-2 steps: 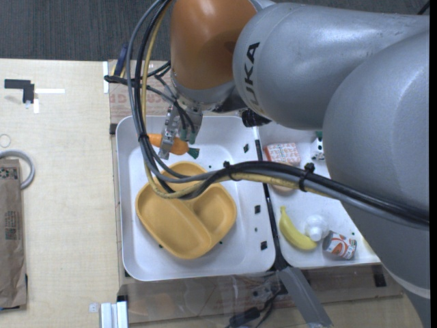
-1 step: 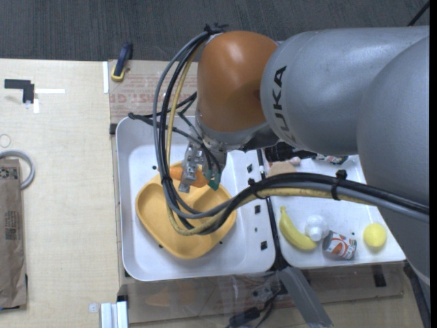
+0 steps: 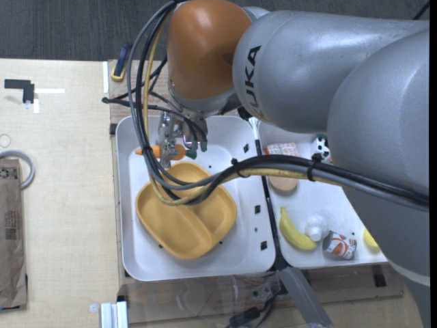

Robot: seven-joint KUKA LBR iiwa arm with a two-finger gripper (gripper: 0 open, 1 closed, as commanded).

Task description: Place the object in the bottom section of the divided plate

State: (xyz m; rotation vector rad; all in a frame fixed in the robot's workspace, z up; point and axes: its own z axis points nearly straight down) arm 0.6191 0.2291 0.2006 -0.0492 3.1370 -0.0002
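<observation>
Gripper sits at the far-left edge of the plate in the left bin, something orange right at it. Can't tell its opening or whether it's held. I'd bring it over the plate's near section, then lower.

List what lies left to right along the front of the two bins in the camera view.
Yellow divided plate → banana → clear cup → small can.

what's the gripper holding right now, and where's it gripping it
An orange carrot-like thing sits at the gripper, above the yellow plate. Cables hide the fingers, so a hold cannot be told.
</observation>
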